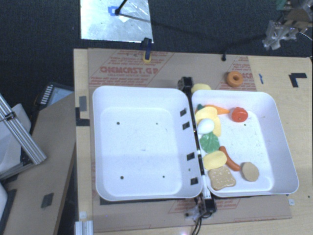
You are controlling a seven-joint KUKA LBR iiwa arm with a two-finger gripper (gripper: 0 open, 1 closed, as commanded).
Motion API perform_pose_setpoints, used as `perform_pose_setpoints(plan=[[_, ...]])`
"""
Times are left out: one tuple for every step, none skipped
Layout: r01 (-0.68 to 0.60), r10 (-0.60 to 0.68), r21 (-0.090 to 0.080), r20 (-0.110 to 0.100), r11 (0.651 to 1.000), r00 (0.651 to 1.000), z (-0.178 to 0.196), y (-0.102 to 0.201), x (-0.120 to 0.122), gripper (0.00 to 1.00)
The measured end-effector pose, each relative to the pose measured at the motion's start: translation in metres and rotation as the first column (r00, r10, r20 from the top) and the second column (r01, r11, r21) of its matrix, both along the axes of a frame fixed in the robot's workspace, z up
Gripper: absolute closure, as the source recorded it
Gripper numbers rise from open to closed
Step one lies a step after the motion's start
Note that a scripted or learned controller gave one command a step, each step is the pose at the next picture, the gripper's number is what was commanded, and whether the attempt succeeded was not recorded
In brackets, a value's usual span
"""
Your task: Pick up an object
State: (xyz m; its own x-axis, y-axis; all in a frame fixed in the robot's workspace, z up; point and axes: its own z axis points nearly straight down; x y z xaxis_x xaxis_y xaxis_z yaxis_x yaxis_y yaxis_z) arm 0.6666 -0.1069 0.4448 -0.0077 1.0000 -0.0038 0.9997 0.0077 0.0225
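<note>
1. Looking down at a slant, two shallow white bins are seen side by side on a tan bench [122, 65] printed with red lettering; both are smooth, glossy and round-cornered.
2. The left bin [105, 146] is shown with a flat floor marked by small dark dots.
3. In the right bin [281, 141], toy foods are gathered along the wall at 9 o'clock, touching or overlapping one another.
4. From 12 o'clock downward the group is made up of a pale yellow piece [206, 113], a white egg shape [205, 126], a ruffled green leaf [210, 142] and a rounded yellow lump [214, 159].
5. A tan, speckled toast slice [221, 178] with a square outline is placed at 6 o'clock, and a round beige disc [250, 171] lies just beside it.
6. An orange sausage-like piece [230, 161] is set between the lump and the disc.
7. A glossy red tomato [239, 114] is found at 12 o'clock, near a slim orange carrot [217, 109].
8. Outside the bin, a ring-shaped brown doughnut [234, 79] rests on the bench, and a yellow rounded piece [200, 88] sits at the bins' far junction.
9. The gripper [279, 33] is seen at 1 o'clock, metallic and blurred, well apart from the bins; whether its fingers are apart or together cannot be told.
</note>
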Motion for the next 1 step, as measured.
perform_pose_setpoints(plan=[[0.0, 0.0, 0.004, -0.017, 1.0, 1.0, 0.0341, 0.0444, -0.0297, 1.0]])
